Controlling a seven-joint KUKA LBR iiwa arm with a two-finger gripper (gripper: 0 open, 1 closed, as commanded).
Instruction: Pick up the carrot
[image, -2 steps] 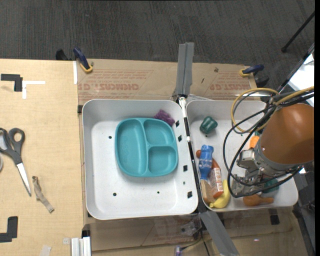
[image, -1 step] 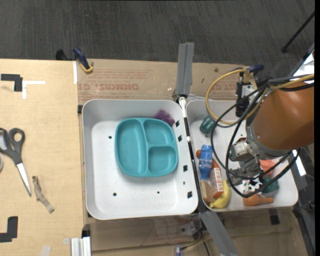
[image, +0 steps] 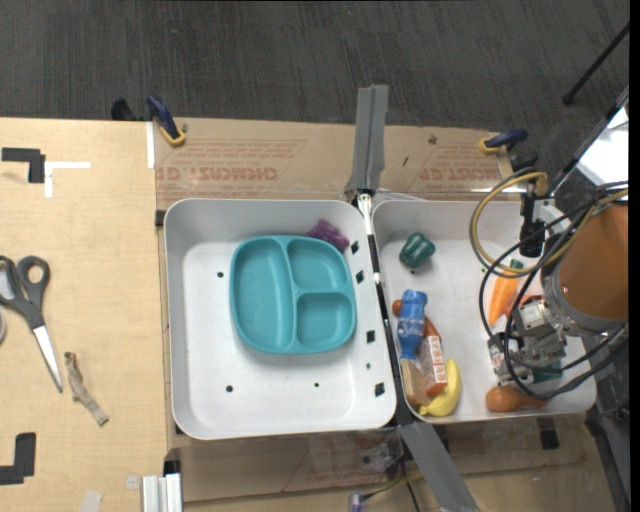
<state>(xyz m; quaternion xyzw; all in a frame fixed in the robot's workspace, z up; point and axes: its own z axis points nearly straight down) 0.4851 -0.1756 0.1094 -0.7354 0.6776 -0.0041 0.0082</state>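
With the grey two-finger gripper (image: 527, 352) low at the right white bin's (image: 455, 232) four o'clock, its finger state impossible to tell, the long orange carrot (image: 501, 297) lies just beside it at twelve o'clock.

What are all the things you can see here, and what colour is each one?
bins: 2, white, side by side on the bench, left bin, right bin
plate: 1, teal, three compartments, in the left bin
purple thing: 1, purple, left bin, past the plate's far edge
green pepper: 1, green, right bin, far part
blue bottle: 1, blue, right bin, left side
packet: 1, orange-brown and white, beside the bottle
banana: 1, yellow, right bin, near edge
carrot: 1, orange, right bin, partly behind cables
orange fruit: 1, orange, right bin, near right corner
scissors: 1, grey, bench at left
clamps: 2, blue and yellow, far edge
gripper: 1, grey, over the right bin near the carrot
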